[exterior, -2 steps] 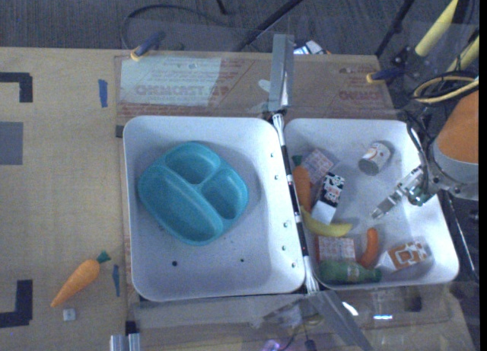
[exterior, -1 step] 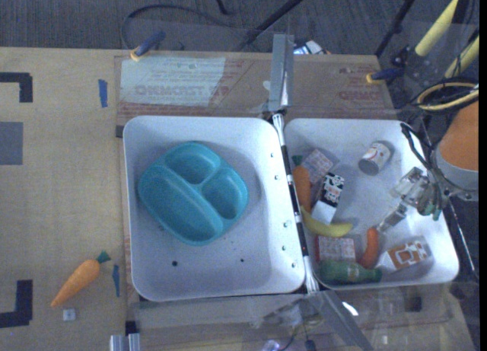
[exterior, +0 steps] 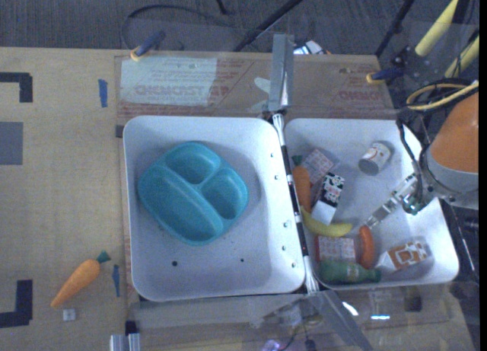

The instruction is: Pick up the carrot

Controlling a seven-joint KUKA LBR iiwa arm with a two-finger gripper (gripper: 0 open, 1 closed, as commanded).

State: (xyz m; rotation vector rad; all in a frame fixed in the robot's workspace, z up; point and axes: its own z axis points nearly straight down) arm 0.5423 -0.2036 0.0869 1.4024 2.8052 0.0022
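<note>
We see the wooden surface [exterior: 53, 189] carrying two shallow white bins side by side. The left bin [exterior: 259, 266] holds a teal divided plate [exterior: 192, 191] with three compartments, lying left of centre. The right bin [exterior: 346, 132] holds a scatter of smaller things. The arm [exterior: 456, 148] reaches in from the right, its orange band at the frame's edge, and its hand [exterior: 378, 216] hangs over the right bin, pointing down and to the left; we cannot tell whether it is parted or closed, and we see nothing gripped in it.

In the right bin, a yellow banana [exterior: 327, 226] lies near the left wall, and a green bottle [exterior: 348, 272] lies on its side along the near wall. A black-and-white carton [exterior: 328, 194] stands tilted just above the banana, with a patterned packet [exterior: 318, 163] beside it. A red-and-white box [exterior: 335, 248] sits between banana and bottle, and an orange-and-white carton [exterior: 405, 256] rests in the near right corner. A small grey can [exterior: 374, 157] lies toward the far side.

Two orange pieces lie in that bin: one [exterior: 303, 186] against the left wall, another [exterior: 367, 245] just below the tip of the hand.

A carrot [exterior: 78, 279] with a green top lies outside both bins, on the surface near the left bin's near left corner, well apart from the hand.
</note>
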